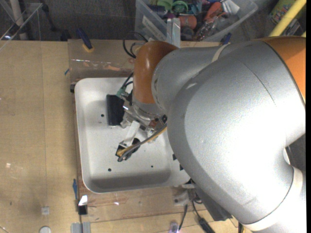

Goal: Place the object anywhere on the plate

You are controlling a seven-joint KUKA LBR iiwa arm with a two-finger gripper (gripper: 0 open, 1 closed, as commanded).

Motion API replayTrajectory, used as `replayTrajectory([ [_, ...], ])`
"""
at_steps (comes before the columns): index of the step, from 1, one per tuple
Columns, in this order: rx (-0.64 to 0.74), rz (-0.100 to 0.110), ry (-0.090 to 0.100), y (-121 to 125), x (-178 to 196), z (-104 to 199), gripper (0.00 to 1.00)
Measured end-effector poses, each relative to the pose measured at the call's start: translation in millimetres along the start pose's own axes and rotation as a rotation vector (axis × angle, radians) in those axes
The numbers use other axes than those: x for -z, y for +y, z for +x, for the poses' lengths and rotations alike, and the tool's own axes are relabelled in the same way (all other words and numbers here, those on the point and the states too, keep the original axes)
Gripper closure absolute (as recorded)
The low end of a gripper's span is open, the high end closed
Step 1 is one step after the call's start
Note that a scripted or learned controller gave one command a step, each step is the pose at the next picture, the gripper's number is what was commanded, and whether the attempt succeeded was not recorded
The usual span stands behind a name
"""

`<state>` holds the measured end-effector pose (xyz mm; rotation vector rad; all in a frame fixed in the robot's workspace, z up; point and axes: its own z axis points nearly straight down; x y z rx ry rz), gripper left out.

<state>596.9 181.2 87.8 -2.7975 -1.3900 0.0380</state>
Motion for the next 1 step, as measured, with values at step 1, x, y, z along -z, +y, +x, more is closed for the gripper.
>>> replayTrajectory([
  [1,0.092,-0.025,0.011,62.5,185.3,17.6,0.0],
])
